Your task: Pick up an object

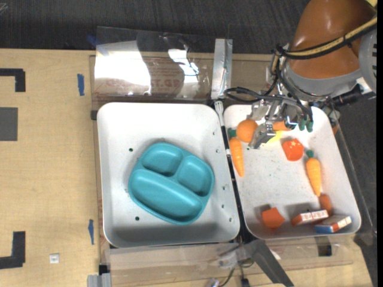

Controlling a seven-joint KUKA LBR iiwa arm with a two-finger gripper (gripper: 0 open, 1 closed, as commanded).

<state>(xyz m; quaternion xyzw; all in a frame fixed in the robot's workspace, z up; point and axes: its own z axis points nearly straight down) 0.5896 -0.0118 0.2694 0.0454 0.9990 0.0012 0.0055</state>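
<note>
A: Gripper?
B: Over the right bin's top left part, among an orange, something yellow and a red piece. Can't tell its state or any hold.
A: Other stuff?
B: Carrot by the left wall, another carrot on the right, orange block and packets at the front. Left bin has a teal tray.

Orange-banded grey arm; black cables; metallic gripper.
</note>
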